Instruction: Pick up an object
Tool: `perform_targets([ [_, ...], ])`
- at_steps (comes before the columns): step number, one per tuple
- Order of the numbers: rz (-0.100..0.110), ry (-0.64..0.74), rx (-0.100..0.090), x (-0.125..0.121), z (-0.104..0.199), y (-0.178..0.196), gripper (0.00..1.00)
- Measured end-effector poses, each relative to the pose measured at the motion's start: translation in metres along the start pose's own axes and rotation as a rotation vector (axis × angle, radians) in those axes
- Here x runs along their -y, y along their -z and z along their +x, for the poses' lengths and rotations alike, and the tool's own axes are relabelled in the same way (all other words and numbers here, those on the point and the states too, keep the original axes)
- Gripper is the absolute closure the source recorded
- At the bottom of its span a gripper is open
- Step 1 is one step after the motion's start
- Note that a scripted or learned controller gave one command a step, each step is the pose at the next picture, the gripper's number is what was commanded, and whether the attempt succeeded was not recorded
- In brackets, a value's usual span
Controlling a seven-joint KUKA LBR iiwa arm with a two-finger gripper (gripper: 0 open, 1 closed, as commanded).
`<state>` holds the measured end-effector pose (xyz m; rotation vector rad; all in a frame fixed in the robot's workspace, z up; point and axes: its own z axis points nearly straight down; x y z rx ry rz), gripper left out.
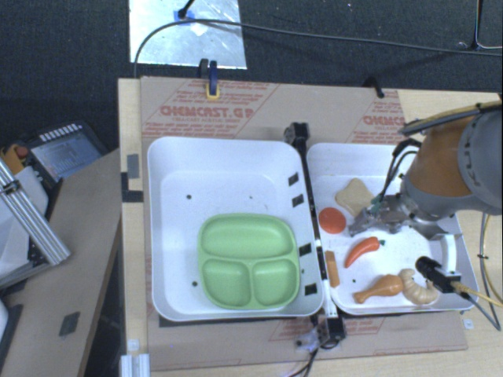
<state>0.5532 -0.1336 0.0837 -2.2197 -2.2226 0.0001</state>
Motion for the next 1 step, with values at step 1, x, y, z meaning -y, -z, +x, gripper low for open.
perform_targets([
  [1,-0.003,0.001,0.001,-0.001,-0.0004,0.0118,1.0],
])
